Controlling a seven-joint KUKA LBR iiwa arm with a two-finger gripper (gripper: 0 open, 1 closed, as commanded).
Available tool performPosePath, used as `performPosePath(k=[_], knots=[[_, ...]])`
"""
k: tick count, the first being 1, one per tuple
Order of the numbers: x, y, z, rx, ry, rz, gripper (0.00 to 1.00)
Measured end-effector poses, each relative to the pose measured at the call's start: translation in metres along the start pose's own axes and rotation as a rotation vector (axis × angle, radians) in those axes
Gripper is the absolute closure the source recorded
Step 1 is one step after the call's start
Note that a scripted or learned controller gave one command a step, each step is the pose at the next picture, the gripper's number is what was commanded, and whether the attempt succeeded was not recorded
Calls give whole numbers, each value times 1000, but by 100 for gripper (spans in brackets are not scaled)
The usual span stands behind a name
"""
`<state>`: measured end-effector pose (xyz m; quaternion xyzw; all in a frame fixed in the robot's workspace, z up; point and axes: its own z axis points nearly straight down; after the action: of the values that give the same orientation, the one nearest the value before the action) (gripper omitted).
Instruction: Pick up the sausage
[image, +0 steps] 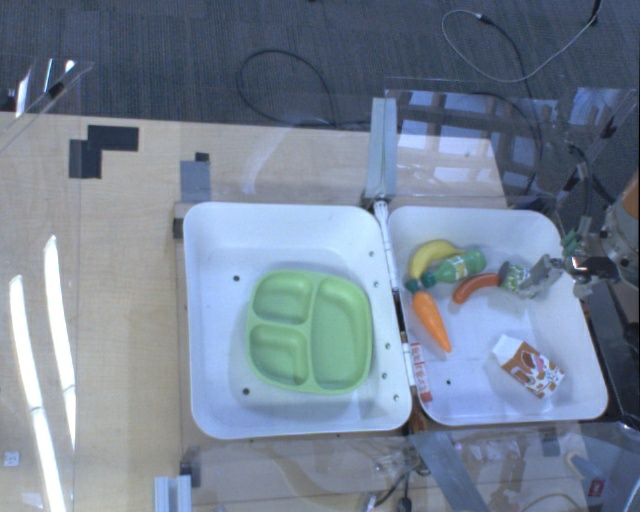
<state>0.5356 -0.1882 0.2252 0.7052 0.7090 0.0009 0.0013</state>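
Lying just left of the jaws (528, 281), whose state cannot be told, the sausage (474, 287) runs crosswise toward them.

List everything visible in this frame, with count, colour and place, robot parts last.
left bin: 1, white, left on the bench
plate: 1, green, three compartments, in the left bin
right bin: 1, white, beside the left bin
banana: 1, yellow, right bin, far left
bottle: 1, green, against the banana
sausage: 1, red-orange, right bin, middle
carrot: 1, orange, near the left wall
carton: 1, brown and white, near right corner
gripper: 1, grey, right of the sausage
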Motion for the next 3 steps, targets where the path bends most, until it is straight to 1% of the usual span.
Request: performPosePath(k=[1,2,3], knots=[[8,68,100,-18,-5,-128,0],[40,89,112,-41,-16,-133,0],[49,75,115,-52,-13,-24,0]])
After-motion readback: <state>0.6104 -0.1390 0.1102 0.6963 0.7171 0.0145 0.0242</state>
